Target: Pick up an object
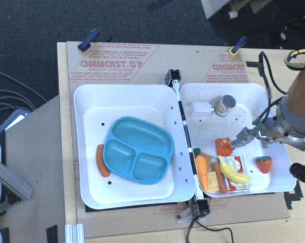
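My gripper reaches in from the right, low over the right bin. Its tip is right beside a small red block, at that block's upper right edge. Nothing visibly hangs from it. In front of it lie a yellow banana on a red and white packet, an orange carrot and a brown sausage. A red strawberry sits under the wrist. A metal can and a white block rest at the bin's back.
The left bin holds a blue divided plate with an orange-red sausage against its left side. A black clip marks the divider between the bins. Cables hang by the arm at the right.
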You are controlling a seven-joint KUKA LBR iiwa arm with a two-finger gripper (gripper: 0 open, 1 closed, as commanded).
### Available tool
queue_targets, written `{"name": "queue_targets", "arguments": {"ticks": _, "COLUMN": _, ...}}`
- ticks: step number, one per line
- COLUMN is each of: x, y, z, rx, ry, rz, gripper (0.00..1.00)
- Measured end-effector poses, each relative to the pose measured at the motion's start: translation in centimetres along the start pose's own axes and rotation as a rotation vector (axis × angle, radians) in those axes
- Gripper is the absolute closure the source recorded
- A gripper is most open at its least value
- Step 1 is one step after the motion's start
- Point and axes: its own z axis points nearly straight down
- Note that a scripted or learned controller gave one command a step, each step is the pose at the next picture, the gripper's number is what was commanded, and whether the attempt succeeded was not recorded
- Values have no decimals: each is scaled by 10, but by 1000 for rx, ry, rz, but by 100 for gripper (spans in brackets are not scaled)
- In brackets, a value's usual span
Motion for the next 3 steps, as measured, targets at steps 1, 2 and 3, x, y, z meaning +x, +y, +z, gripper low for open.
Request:
{"name": "queue_targets", "arguments": {"ticks": 1, "x": -12, "y": 20, "z": 131, "rx": -1, "ry": 0, "rz": 1, "gripper": 0}}
{"name": "queue_targets", "arguments": {"ticks": 2, "x": -12, "y": 21, "z": 122, "rx": -3, "ry": -1, "rz": 1, "gripper": 100}}
{"name": "queue_targets", "arguments": {"ticks": 3, "x": 74, "y": 0, "z": 35, "rx": -1, "ry": 0, "rz": -1, "gripper": 100}}
